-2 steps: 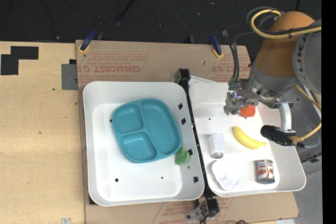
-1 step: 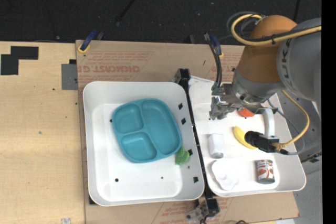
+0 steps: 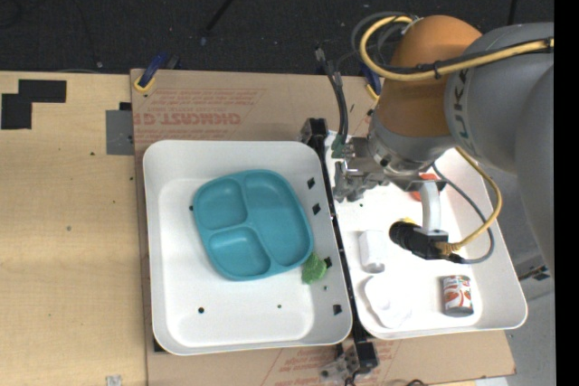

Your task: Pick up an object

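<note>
Robotics lab: KUKA arm (image 3: 488, 95), 2 white bins (image 3: 172, 194), cardboard-covered bench (image 3: 63, 240)

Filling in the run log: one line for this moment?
claw over right bin | can lying untouched | teal plate in left bin

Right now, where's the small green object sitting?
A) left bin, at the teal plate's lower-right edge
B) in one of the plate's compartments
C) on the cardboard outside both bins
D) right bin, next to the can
A: the small green object lies on the floor of the left bin, against the lower-right edge of the teal divided plate, outside its compartments; the can is in the right bin.
</note>
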Controlling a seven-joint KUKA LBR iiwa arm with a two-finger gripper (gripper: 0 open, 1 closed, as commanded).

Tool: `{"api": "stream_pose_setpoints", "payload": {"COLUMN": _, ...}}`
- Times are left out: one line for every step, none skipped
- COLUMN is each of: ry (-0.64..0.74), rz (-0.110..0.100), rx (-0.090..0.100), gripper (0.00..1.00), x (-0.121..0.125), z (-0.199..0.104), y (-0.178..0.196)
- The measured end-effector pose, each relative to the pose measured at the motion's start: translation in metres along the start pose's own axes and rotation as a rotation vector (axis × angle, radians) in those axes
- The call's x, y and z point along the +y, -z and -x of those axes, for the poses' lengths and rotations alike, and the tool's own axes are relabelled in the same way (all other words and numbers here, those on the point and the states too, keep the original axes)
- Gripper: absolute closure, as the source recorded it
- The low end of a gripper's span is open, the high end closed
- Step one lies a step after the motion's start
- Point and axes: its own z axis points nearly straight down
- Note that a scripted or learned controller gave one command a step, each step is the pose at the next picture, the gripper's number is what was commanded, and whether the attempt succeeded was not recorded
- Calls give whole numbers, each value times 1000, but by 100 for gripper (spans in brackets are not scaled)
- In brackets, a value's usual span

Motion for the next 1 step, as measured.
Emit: {"api": "stream_pose_setpoints", "payload": {"ry": 0, "rz": -1, "rx": 0, "gripper": 100, "x": 6, "z": -55, "y": 2}}
